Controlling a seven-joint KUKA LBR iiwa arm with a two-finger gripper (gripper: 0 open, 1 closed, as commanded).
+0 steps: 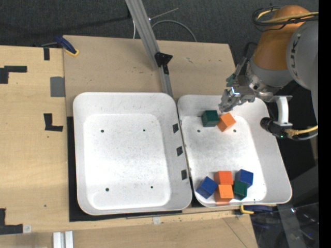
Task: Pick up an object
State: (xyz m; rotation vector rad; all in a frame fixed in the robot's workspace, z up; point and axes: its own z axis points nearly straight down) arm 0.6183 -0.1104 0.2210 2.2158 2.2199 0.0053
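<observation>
A small orange cube (pixel 226 122) — tilted (corner-down) — touches a green block (pixel 209 118).

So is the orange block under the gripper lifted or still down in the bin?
Cannot tell for sure. The orange block sits tilted beside the green block in the right bin, directly below the gripper.

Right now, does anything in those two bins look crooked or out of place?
Mostly tidy. The one oddity: the orange block near the far end of the right bin sits turned diagonal to the bin walls, right under the tool and beside a green block. The cluster of blocks at the near end looks jumbled but contained.
</observation>
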